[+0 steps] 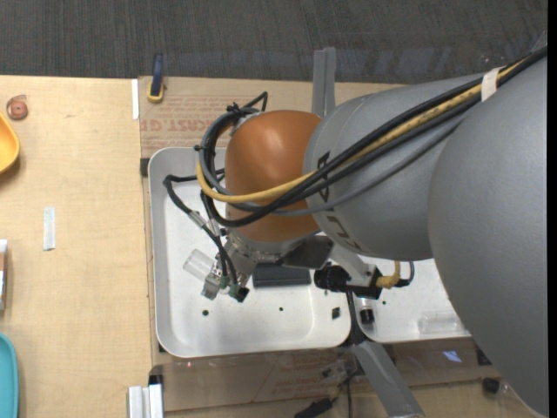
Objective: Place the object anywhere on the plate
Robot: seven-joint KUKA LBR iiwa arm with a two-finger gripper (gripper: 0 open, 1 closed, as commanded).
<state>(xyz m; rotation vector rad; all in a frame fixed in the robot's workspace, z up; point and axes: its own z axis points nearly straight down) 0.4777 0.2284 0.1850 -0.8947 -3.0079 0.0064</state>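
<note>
Tool (218, 281): low in the left bin (174, 320), at the end of the arm (409, 172), whose orange band (265, 177) and cables cover most of that bin's middle; grip state cannot be told from this angle, as the wrist hides the tip. Small green and grey parts show at the tool's end, with a pale, clear-looking piece (198, 264) just beside it to the left; whether that piece is the object to be moved or part of the fitting cannot be told, and nothing is seen clearly held. Plate: not identifiable in either bin; a yellow curved item (5, 151) and a teal curved item (7, 377) sit at the far left edge of the bench (78, 233), well apart from the tool, and either could be a dish. Right bin (418, 312): partly covered by the arm. Progress, as a judgement: early stage, pick-up at best in hand; no object rests on any plate, so lift, carry and set-down all appear left to do.
</note>
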